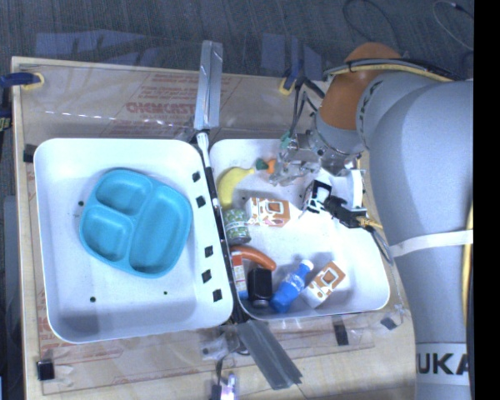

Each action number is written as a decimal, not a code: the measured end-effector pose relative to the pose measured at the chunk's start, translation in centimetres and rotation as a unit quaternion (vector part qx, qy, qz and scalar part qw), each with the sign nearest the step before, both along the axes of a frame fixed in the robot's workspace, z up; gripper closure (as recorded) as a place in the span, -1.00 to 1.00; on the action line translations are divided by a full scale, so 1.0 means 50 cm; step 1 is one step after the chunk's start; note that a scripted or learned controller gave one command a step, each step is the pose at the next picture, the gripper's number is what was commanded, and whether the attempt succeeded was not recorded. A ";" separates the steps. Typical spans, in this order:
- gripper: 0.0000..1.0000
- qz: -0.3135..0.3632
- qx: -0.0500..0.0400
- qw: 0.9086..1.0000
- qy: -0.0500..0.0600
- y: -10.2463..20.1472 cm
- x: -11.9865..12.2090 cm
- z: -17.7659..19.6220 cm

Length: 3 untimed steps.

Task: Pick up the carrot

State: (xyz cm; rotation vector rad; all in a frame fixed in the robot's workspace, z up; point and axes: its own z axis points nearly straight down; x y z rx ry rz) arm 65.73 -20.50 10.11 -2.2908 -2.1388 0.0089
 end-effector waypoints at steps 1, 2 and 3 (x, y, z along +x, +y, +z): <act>1.00 0.004 0.000 1.000 0.001 0.003 0.001 0.020; -1.00 0.004 0.000 1.000 0.001 0.004 0.001 0.020; -1.00 -0.173 -0.001 0.985 -0.005 0.017 0.003 -0.008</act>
